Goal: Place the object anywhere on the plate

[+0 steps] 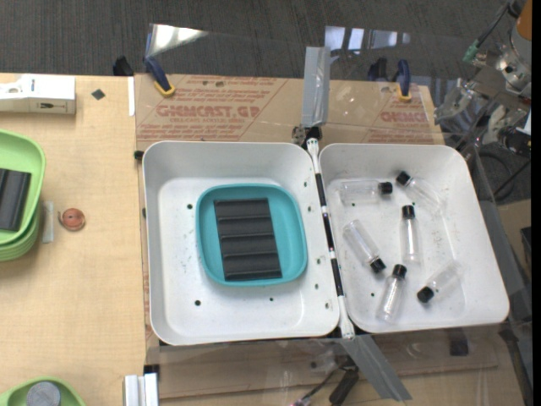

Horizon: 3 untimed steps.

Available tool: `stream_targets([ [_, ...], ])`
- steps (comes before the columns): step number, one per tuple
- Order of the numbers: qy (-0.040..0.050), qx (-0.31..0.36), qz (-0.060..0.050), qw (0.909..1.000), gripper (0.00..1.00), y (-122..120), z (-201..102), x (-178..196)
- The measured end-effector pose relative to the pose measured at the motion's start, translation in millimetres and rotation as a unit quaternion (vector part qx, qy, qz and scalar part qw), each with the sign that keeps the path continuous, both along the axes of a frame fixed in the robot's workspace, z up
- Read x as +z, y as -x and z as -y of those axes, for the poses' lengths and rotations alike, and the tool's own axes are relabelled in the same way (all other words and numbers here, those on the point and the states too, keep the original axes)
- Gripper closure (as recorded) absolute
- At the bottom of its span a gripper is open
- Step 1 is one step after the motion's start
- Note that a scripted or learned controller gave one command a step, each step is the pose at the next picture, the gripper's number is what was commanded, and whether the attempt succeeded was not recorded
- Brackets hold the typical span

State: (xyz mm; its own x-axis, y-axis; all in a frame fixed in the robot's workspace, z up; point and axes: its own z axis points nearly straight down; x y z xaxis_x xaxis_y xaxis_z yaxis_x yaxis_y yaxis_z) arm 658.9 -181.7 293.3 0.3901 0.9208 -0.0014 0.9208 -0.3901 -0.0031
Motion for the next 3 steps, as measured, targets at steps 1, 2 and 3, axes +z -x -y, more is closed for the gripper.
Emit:
stream_targets([
  [1,0.0007,-0.068,0.0,0.9977,0.0,-1,21,147],
  [2,0.0009,-0.128,0.0,0.9917,0.0,-1,32,147],
  [3,0.0008,-0.197,-0.001,0.9804,0.0,2,24,146],
])
